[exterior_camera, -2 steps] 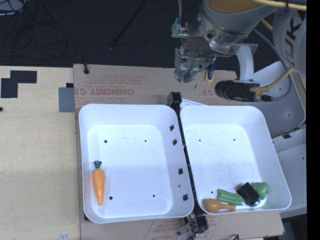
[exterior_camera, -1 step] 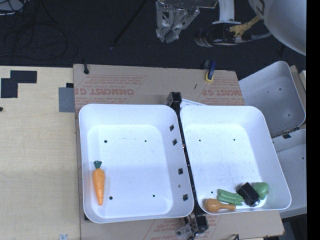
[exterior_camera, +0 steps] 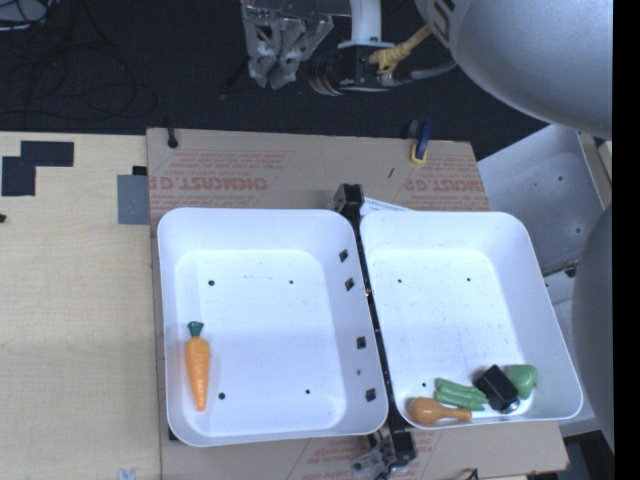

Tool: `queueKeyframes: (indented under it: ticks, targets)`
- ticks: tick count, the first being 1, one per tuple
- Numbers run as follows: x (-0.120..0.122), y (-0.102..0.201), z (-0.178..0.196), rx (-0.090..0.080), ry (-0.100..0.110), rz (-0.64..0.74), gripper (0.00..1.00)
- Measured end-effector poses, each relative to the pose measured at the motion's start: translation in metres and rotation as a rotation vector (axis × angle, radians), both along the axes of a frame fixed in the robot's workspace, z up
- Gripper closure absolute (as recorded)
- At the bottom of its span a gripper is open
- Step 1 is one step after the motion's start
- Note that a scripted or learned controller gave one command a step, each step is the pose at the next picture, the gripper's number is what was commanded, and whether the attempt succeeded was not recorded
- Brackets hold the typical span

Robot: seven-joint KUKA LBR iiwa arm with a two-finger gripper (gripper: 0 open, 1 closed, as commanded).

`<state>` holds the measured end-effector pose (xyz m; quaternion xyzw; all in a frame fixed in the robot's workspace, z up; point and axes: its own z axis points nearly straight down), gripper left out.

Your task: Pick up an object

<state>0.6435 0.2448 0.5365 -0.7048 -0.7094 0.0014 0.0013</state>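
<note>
An orange carrot (exterior_camera: 197, 368) with a green top lies in the left bin (exterior_camera: 175, 268), near its front left corner. In the front right corner of the right bin (exterior_camera: 540, 278) several small items cluster together: a tan gourd-shaped piece (exterior_camera: 437, 411), a green pod (exterior_camera: 460, 395), a black block (exterior_camera: 497, 388) and a green piece (exterior_camera: 522, 376). My gripper (exterior_camera: 285, 53) hangs high at the top of the view, beyond the far edge of the bench and well away from both bins. Nothing is seen in it.
The two white bins share a black hinged divider (exterior_camera: 362, 308). They rest on a brown cardboard sheet (exterior_camera: 300, 173) over a pale wooden bench (exterior_camera: 70, 298). The thick grey arm (exterior_camera: 530, 38) fills the upper right. A blue and yellow clip (exterior_camera: 421, 143) sits at the cardboard's far edge.
</note>
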Motion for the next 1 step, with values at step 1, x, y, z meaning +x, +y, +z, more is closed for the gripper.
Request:
queueKeyframes:
  ticks: [1]
  targets:
    - [-0.0001,-0.1349,-0.1242,-0.008,0.014,-0.02,1.0]
